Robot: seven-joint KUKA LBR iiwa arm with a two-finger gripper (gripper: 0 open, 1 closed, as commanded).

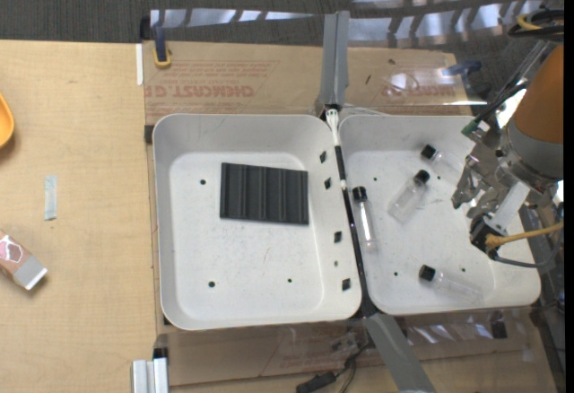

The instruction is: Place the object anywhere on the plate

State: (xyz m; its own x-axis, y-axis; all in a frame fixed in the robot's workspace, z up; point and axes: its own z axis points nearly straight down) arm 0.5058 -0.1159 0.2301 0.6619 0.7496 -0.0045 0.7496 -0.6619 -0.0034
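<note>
The claw point(480, 203) hangs over the right edge of the right bin point(386, 292); its state cannot be told, the parts being cluttered. Four clear vials with black caps lie in that bin: one far point(428, 152), one mid point(408, 194), one near point(444, 279), one point(363, 216) along the left wall. The dark ribbed plate point(265, 194) lies in the left bin point(179, 292), apparently bare.

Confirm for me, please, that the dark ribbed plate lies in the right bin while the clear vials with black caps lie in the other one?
Not quite: the camera view shows the dark ribbed plate lying in the left bin, not the right. The clear vials with black caps lie in the other one, the right bin.
</note>
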